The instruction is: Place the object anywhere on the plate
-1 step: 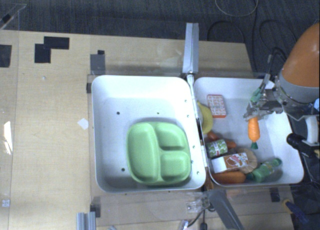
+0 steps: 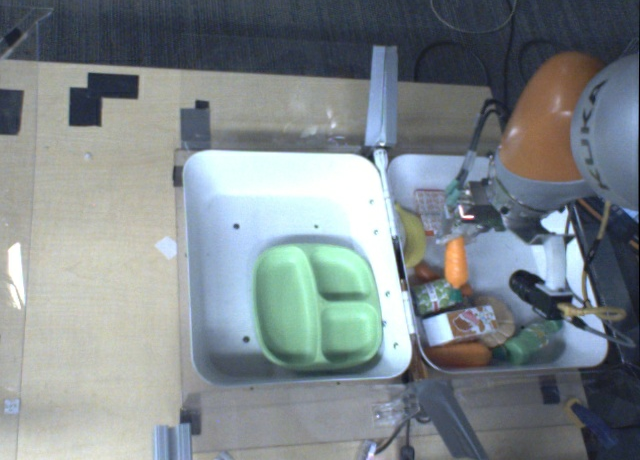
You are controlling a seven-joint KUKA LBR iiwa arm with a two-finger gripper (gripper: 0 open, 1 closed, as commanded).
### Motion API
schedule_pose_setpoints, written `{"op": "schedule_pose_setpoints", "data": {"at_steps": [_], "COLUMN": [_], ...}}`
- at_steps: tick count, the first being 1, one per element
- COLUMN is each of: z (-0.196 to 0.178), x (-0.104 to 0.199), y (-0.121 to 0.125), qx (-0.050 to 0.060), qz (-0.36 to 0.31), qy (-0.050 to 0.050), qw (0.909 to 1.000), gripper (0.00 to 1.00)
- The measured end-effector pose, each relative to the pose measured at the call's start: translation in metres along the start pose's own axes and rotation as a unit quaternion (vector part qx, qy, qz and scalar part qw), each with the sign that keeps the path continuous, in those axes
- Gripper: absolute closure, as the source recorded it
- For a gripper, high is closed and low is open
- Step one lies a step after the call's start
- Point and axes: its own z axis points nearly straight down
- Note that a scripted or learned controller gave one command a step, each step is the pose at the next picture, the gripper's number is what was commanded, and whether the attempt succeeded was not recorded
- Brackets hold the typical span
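- Left white bin: on my feed it carries the green divided plate and nothing else.
- Right white bin: crowded with small goods, most of them along its left wall and near edge.
- KUKA arm: reaches in from the right, its orange band over the right bin's far corner.
- Green divided plate: flat in the left bin's near half, close to the wall between the bins.
- Gripper: poised above the right bin's far left part. I cannot tell how wide it stands or whether it grips anything.
- Orange carrot-shaped piece: in the right bin, directly under the gripper, its top end meeting it; well apart from the plate.
- Yellow banana-like item: against the right bin's left wall.
- Green-labelled can: just beside the orange piece's lower end.
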Motion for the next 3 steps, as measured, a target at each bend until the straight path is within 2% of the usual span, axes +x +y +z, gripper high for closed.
{"op": "schedule_pose_setpoints", "data": {"at_steps": [1,2,3], "z": [0.012,0.013,0.013], "x": [0.097,0.158,0.158], "y": [0.001,-0.009,-0.009], "qx": [0.0,0.0,0.0], "qz": [-0.009,-0.037,-0.037], "qy": [0.001,0.0,0.0], "qw": [1.0,0.9993,0.9993], "gripper": [1.0,1.0,0.0]}}
